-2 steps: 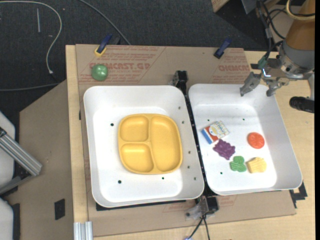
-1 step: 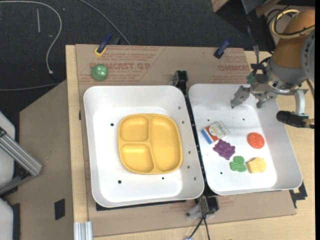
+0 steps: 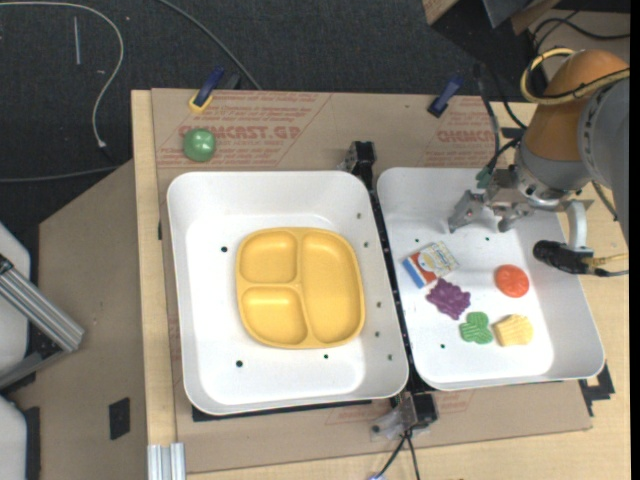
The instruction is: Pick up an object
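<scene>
— Gripper status?
— Mine hangs over the right bin's far end, fingers spread wide, holding nothing.
— Objects?
— Nearer me: carton, purple grapes, tomato, green piece, yellow piece.

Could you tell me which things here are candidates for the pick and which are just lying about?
For the job, in the right bin: gripper, small carton, purple grapes, orange ball, green toy, yellow toy.

Lying about: yellow divided plate, green ball, blue clamps.
</scene>
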Robot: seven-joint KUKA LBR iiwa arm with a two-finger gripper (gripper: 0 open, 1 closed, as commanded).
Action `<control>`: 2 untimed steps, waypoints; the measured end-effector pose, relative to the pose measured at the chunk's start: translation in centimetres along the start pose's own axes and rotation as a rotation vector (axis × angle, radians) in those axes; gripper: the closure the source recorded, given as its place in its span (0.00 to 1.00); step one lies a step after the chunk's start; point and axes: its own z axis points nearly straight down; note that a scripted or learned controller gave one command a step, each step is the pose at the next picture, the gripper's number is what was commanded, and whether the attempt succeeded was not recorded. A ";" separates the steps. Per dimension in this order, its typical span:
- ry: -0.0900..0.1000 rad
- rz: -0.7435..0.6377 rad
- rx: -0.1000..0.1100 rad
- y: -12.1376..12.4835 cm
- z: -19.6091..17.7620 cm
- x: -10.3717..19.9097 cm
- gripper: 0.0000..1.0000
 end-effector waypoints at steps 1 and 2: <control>-0.001 -0.001 -0.008 0.2 -1.6 0.0 1.00; -0.004 0.000 -0.014 0.1 -8.0 0.5 1.00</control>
